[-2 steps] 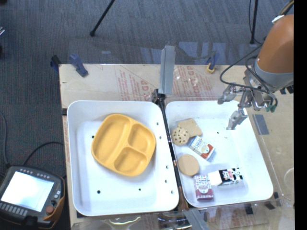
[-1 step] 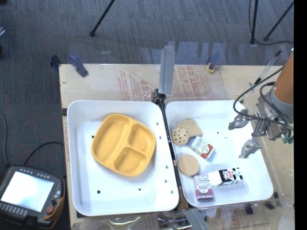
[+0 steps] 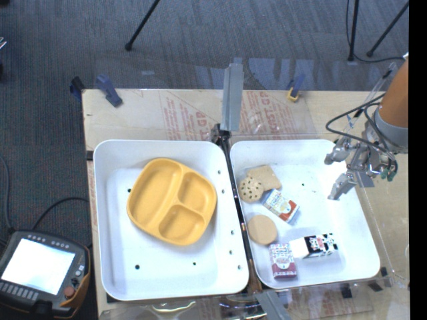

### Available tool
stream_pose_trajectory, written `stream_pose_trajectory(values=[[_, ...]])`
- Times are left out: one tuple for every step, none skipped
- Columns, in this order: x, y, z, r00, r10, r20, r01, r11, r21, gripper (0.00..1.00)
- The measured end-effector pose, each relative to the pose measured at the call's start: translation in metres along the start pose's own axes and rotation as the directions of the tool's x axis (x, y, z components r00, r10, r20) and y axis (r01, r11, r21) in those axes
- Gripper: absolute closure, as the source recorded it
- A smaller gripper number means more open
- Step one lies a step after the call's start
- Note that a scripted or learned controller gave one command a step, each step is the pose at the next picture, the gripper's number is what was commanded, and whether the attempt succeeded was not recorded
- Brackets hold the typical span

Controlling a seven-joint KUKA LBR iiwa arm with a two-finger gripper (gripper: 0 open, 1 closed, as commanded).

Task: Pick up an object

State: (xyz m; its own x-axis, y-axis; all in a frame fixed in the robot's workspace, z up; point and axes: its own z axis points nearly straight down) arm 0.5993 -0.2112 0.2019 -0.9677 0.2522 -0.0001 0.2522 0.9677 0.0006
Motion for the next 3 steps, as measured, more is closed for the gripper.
stream_pose_trajectory(values=[[0.104, -0.029, -0.014, 0.999, -0.036, 0.002, 0.036, 0.999, 0.000, 0.00], [0.040, 0.022, -0.035, 1.000, 0.018, 0.002, -0.018, 1.000, -0.002, 0.00], [-0.037, 0.013, -0.044, 0.997, 0.082, 0.003, -0.082, 0.997, -0.001, 0.00]])
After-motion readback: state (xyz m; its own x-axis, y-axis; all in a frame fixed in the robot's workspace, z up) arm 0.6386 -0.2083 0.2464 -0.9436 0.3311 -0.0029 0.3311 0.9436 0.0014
